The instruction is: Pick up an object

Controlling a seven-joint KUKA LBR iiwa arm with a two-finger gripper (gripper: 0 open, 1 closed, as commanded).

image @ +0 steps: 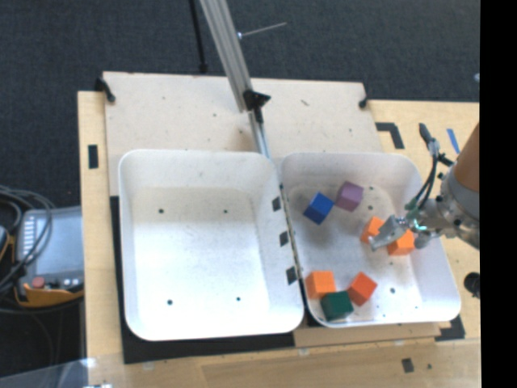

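1. I am reaching into the right bin (420,176); my fingers (393,234) are sitting among two orange blocks (372,229). Grip state: cannot tell.
2. Blue block (319,208) and purple block (350,195) are lying farther back.
3. Green block (337,304) is sitting near the front.

Arm (464,188) cut off at right edge; fingers' (386,234) tips blurred.

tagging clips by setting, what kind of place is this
Most likely a robotics lab test bench: two white bins on a board, small coloured blocks as practice objects, and a pendant-like controller on the carpeted floor.
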